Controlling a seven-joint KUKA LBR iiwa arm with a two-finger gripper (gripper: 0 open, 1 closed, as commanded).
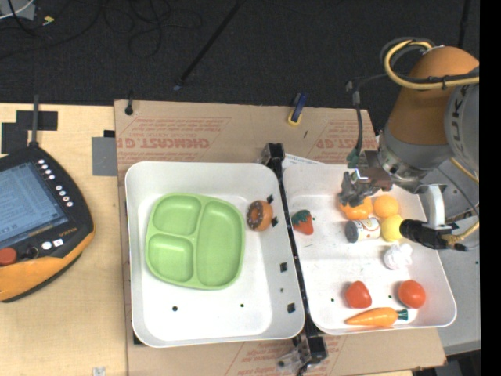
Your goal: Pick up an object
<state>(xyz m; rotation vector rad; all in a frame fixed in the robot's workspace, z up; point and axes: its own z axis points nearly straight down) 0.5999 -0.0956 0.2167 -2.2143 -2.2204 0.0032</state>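
Right bin (438, 316), near edge: 1 carrot (374, 316), 2 tomatoes (358, 294). Mid-bin: white crumpled item (397, 256), strawberry (303, 222), small can (362, 229), 2 yellow-orange fruits (385, 207). Far end: gripper (354, 190) low over an orange piece (356, 208), possibly touching; finger spread cannot be told. Left bin (156, 319): green divided plate (196, 240), doughnut (259, 215).

Teach pendant (35, 222) (bench's left edge)
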